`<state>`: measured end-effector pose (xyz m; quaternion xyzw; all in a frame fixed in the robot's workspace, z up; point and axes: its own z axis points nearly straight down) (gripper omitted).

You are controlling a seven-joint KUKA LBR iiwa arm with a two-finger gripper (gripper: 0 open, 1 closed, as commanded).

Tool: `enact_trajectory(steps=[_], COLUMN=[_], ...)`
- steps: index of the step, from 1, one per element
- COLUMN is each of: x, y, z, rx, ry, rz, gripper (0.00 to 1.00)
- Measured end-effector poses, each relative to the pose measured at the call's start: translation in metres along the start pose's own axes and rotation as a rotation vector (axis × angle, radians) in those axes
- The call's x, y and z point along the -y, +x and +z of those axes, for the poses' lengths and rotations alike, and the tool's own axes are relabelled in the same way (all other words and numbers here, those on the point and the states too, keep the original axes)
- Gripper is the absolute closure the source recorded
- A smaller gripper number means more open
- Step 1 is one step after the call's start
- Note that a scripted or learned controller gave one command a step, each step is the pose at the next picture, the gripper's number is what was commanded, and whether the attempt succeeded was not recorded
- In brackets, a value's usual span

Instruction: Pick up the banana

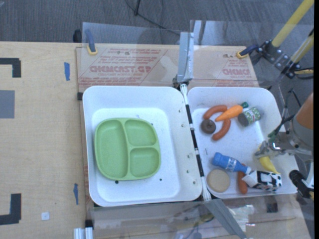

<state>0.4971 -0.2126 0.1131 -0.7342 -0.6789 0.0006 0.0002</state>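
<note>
You see the gripper (269, 151) at the right bin's (264, 96) right edge, fingers closed around the banana (267, 164), open floor to its left.

light: bright, even | shadows: soft, faint | focus: slightly soft | glare: mild

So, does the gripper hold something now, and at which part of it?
It cannot be told. The gripper is low at the right bin's right edge, directly over the banana, whose upper end lies beneath it. A grasp between the fingers is not visible.
</note>
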Motion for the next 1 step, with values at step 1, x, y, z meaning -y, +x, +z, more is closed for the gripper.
enact_trajectory(steps=[1], x=[-0.0406], y=[0.0261], z=[-0.1056], rx=[0.001], ry=[0.002], rz=[0.166], gripper=[1.0])
